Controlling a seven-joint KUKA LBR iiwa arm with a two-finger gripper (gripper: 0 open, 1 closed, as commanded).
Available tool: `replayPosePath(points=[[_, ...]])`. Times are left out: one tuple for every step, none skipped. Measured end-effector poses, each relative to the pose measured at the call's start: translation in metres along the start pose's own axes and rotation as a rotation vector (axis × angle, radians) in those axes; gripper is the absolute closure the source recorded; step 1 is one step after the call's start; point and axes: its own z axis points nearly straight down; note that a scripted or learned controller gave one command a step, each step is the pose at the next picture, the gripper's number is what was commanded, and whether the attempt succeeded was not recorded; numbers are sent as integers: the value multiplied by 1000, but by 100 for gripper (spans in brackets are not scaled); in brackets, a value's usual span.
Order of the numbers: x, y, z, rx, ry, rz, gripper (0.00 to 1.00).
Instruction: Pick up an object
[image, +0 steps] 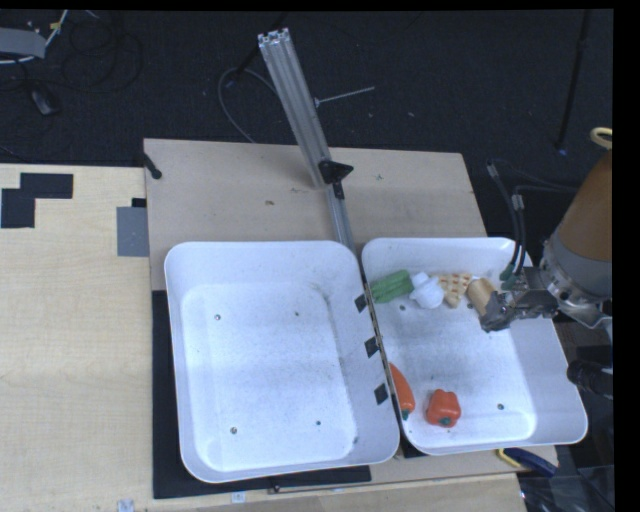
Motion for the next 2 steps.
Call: replayPosePath(points=[[47, 3, 10, 0, -1, 1, 100], [103, 21, 10, -1, 0, 0, 100]])
